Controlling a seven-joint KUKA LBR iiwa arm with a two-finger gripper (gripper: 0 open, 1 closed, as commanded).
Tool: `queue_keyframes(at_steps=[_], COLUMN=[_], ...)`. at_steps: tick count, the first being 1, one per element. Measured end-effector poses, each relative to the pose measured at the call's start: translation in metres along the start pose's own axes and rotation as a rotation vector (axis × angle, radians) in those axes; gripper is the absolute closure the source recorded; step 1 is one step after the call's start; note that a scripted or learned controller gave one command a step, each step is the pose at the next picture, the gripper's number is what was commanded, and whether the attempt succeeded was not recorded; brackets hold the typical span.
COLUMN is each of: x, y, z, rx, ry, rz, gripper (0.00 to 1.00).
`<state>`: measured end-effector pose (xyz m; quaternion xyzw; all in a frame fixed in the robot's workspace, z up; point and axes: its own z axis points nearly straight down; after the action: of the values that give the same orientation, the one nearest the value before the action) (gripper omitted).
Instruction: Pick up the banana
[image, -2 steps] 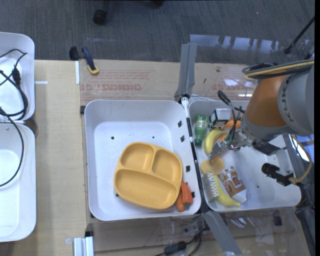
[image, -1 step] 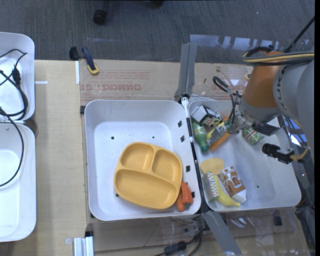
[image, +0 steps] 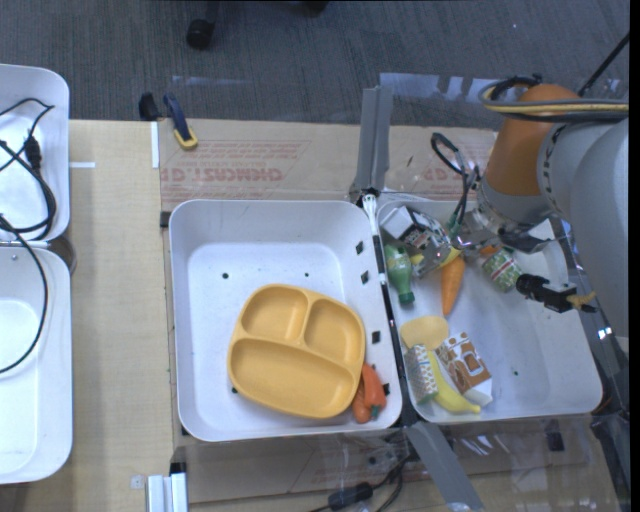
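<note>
1. Tool (image: 447, 243) sits low in the right bin (image: 560, 400), at the bin's far-left end, among a cluster of small objects. Its tip is lost in the clutter, so I cannot tell whether it is spread or pressed together, and nothing can be seen pinched in it.
2. Just beside it, at about 6 o'clock, an orange carrot (image: 452, 285) points toward the near edge. A green bottle (image: 401, 275) lies at roughly 8 o'clock, against the bin's left wall. A small can with a green-and-red label (image: 500, 268) lies at about 4 o'clock; its lettering is too small to read.
3. Banana (image: 449, 393), the task's object, rests at the near end of the same bin, at about 6 o'clock from the tool and well apart from it. Its long axis runs from 11 o'clock to 5 o'clock. A brown-and-white snack box (image: 466, 364) overlaps its right side and a yellow disc (image: 425, 330) sits at its far end; the box's print is illegible.
4. By my reading, the coming move calls for travel toward the near edge past the carrot, with the grip set across the banana's long axis; the box crowding it could spoil a clean hold.
5. In the left bin (image: 200, 300) lie a yellow divided plate (image: 297, 348) and a second carrot (image: 369, 392).
6. On the surface (image: 120, 300), cardboard (image: 250, 165) carries red writing upside down, not clearly legible.
</note>
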<state>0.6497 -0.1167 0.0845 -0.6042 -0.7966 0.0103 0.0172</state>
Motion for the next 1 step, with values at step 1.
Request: queue_keyframes(at_steps=[1], x=[-0.0223], y=[-0.0042], z=[-0.0029], rx=[-0.005], ry=[0.010], rz=[0.023], gripper=[0.00])
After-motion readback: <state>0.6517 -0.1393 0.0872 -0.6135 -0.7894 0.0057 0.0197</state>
